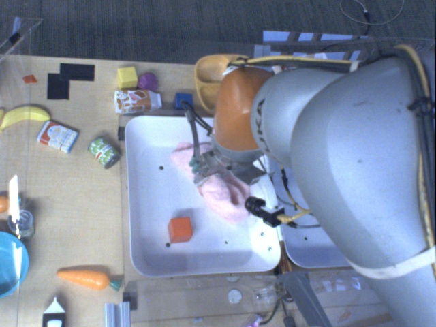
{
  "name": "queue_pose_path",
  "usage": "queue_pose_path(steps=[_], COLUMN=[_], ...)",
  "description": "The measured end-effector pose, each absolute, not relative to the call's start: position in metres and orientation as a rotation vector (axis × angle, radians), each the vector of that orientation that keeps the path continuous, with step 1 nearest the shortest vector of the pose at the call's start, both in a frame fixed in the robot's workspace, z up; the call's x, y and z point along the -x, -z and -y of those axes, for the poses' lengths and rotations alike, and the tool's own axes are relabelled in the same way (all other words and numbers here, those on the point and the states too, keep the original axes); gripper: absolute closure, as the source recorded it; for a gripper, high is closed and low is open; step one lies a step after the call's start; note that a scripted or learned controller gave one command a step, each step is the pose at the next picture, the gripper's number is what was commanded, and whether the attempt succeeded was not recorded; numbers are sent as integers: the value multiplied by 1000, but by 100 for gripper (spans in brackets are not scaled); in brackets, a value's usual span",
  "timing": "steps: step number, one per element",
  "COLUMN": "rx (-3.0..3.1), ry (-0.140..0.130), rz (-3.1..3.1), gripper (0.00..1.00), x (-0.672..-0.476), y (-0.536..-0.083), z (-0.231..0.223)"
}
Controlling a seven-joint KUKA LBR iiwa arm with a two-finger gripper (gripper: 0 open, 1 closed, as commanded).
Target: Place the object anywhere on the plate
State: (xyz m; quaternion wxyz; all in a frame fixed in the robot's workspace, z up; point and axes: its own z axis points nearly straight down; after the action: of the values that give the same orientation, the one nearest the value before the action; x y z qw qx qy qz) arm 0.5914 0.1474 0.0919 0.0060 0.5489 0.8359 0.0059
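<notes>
Gripper (pixel 204 171) low over pink plate (pixel 221 195) in left bin (pixel 146 251); finger state cannot be told. Orange cube (pixel 180 229) below-left of gripper, apart from plate, resting on bin floor.

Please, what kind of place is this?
Probably a robotics test bench: a large grey arm reaches over a white bin, and toy food such as a banana and carrot lies around.

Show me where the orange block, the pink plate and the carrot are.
orange block (pixel 180 229), camera view, top face.
pink plate (pixel 225 197), camera view, bare middle.
carrot (pixel 83 278), camera view, middle of body.
</notes>
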Motion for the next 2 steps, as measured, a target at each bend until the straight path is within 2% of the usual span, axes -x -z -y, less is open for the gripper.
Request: queue_pose_path(steps=[1, 2], rx=[-1630, -1963], ry=[-7, -23], rz=[-2682, -2442], gripper=[100, 100], x=[-553, -544], y=[-157, -92], z=[-187, -220])
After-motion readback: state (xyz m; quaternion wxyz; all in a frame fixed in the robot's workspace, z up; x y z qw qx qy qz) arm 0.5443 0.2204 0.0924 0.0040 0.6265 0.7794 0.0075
